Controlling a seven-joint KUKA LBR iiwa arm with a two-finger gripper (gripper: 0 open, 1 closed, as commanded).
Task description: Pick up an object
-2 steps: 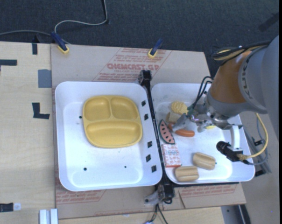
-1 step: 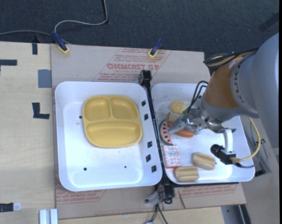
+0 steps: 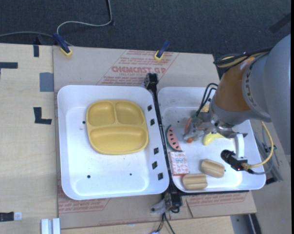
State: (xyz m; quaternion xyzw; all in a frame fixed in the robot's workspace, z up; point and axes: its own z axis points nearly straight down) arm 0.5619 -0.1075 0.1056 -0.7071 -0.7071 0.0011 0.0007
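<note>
My gripper (image 3: 194,128) hangs low over the middle of the right bin (image 3: 244,182), below the grey arm with its orange band (image 3: 232,89). A thin orange-red piece (image 3: 188,124) lies right at its left side, and a small yellow banana-like toy (image 3: 213,138) lies just to its right. A watermelon slice (image 3: 174,139) sits a little further left on the bin floor. Nearer the front are a red-and-white packet (image 3: 178,163) and two tan bread rolls (image 3: 211,167) (image 3: 194,181). The arm hides the bin floor under the wrist.
The left bin (image 3: 74,179) holds a yellow divided plate (image 3: 117,126). A black ridge (image 3: 156,130) separates the two bins. A black part with a cable (image 3: 233,160) hangs off the arm over the right bin's right side. Cardboard and clamps lie under the bins.
</note>
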